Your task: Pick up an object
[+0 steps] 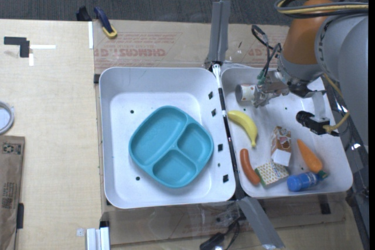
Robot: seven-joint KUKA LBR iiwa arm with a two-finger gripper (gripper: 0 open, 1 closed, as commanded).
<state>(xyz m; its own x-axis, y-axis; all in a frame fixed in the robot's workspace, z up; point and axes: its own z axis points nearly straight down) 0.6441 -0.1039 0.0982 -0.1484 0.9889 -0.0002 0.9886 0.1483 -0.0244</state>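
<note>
Right bin (337,184) | pincer (258,99) grip unclear | white cylinder (246,92) just left, touching

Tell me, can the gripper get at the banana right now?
Probably yes. The gripper sits low in the right bin, just up and right of the banana. The banana lies apart from the sausage and carton, with nothing on top.

Well left of the pincer (258,99), past the bins' shared wall: blue three-compartment plate (170,146), lying flat in the left white bin (108,126). Farther left and higher than the pincer, on the bench (47,96): blue-and-yellow clamp (104,23) and black bracket (17,44). Farthest left: tape roll (4,119), brown paper bag (10,178) beneath. Near the pincer, up-left: grey post (220,32).
</note>
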